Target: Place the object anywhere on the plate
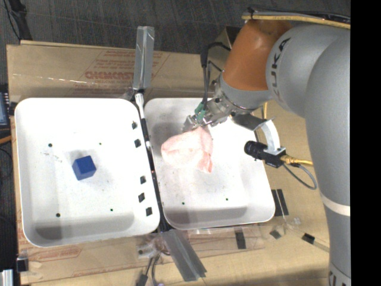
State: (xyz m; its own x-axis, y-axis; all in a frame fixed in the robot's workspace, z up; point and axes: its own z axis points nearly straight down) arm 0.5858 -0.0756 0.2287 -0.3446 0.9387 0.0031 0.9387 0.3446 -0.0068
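Seemingly, pink plate (187,149) lies beneath tool (201,117).

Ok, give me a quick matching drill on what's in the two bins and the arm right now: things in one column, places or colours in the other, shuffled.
Things:
1. small blue cube
2. pale pink plate-like object
3. end effector
4. orange band on the grey arm

Places:
A. middle of the right white bin
B. above the wrist, at the upper right
C. left white bin
D. at the pink object's upper edge

Pairs: 1-C, 2-A, 3-D, 4-B
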